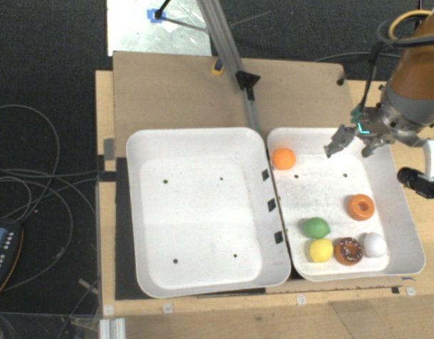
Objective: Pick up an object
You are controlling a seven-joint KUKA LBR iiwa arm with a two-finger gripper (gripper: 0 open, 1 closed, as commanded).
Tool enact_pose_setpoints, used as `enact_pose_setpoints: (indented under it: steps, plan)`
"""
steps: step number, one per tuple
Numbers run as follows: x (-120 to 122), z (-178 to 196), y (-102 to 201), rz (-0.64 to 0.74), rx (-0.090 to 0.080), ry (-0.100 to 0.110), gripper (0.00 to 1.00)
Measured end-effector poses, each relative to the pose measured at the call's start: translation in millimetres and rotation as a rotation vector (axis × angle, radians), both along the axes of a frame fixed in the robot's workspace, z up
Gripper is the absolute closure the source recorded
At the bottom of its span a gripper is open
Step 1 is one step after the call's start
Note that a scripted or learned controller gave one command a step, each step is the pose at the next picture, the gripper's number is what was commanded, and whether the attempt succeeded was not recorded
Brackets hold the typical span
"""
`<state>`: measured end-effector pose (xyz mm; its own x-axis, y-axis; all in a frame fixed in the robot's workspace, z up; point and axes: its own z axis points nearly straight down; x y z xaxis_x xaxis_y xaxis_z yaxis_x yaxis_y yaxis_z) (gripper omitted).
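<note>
Hand (pixel 354 142) hovers over the far end of the right bin (pixel 408 210), fingers spread wide with nothing between them; arm (pixel 415 83) comes in from the right side. Six small objects lie in that bin; orange ball (pixel 283 159) sits at the far-left corner, just beside the divider between the bins, and lies to the left of the hand and slightly nearer the camera; it looks like the closest target, judged by the gap alone. Orange ring (pixel 360 207) lies toward the near side from the hand, close to the right wall; green ball (pixel 316 227), yellow ball (pixel 321 250), brown doughnut (pixel 348 251) and white ball (pixel 374 245) cluster along the near edge, well apart from the hand. Orange ball is round, smooth, plain bright orange, no long axis, so grip angle should not matter; it stands alone with free floor around it except the wall side, which may crowd one finger. Cluster items touch or nearly touch each other, harder pick. Left bin (pixel 143 189) sits beside it on the counter (pixel 174 83). Pick not yet begun; hand still needs to shift left and descend.
</note>
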<state>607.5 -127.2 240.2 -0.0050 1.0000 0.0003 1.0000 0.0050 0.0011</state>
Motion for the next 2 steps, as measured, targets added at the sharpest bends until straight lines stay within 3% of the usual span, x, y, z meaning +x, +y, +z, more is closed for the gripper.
enact_pose_setpoints:
  steps: [2]
  plan:
    - [-1.9, -105.0, -2.3, -0.004, 0.000, 0.004, 0.00]
